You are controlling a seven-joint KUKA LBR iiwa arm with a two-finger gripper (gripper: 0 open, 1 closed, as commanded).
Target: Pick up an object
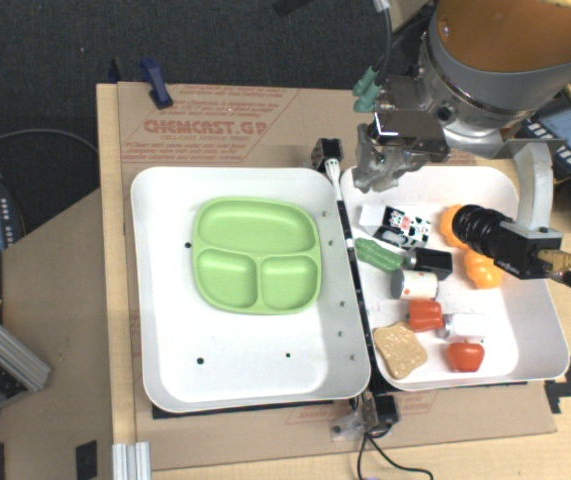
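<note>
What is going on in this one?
A grey arm with an orange band reaches in from the right, its gripper hanging over the back left corner of the right white bin. That bin holds a jumble of small items, among them a tan bread-slice toy, a red tomato-like piece and a black-and-white spotted block. The left white bin holds a green divided plastic plate. Nothing looks picked yet.

Two white bins [155, 268], one green divided plate [257, 255], and roughly eight small objects [424, 314].
</note>
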